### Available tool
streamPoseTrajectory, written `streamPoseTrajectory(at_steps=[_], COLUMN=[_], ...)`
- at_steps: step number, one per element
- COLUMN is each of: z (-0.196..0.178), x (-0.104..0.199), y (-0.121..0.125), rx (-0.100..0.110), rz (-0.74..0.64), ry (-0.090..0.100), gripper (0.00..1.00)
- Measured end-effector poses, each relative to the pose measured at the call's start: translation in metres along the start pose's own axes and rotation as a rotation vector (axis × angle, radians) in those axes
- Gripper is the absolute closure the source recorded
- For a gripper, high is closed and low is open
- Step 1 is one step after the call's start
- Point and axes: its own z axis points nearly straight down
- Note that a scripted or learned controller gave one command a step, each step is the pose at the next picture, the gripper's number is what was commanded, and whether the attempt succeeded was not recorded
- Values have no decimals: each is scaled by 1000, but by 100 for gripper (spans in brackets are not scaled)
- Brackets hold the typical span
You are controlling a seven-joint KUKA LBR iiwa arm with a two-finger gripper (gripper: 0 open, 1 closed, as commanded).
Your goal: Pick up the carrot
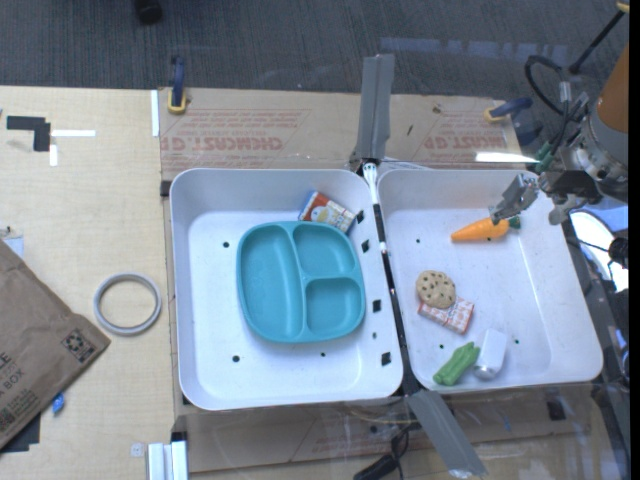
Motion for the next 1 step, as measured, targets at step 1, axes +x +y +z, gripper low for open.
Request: streamPoseTrajectory(at_steps=[1], z=[96], x=[-36], y=[43], rx=[0], rz=[180], ry=[1], gripper=[0])
